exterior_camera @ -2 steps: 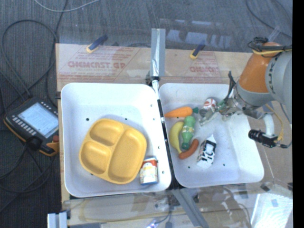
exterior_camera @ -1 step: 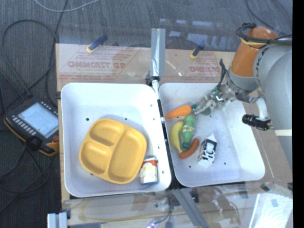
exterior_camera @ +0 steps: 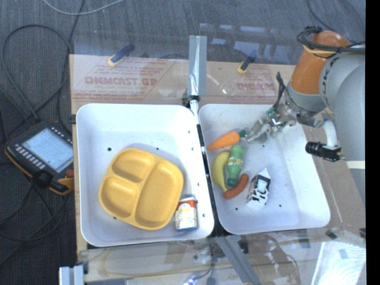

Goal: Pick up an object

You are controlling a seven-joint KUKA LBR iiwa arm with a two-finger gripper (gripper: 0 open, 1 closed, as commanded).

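My gripper (exterior_camera: 255,132) hangs low over the upper middle of the right bin (exterior_camera: 303,200), reaching in from the right. Just left of its tip lies an orange carrot (exterior_camera: 224,140). Below the carrot, a green bottle (exterior_camera: 236,159) rests against a yellow banana (exterior_camera: 219,170), and a red-orange sausage-like piece (exterior_camera: 237,186) lies under them. A small black-and-white carton (exterior_camera: 259,190) sits to the right of that piece. I see nothing held in the gripper.
The left bin (exterior_camera: 95,123) holds a yellow divided plate (exterior_camera: 141,187) and a small can (exterior_camera: 186,214) at its lower right corner. A metal divider post (exterior_camera: 196,70) stands between the bins. A teach pendant (exterior_camera: 41,153) lies off the bench to the left.
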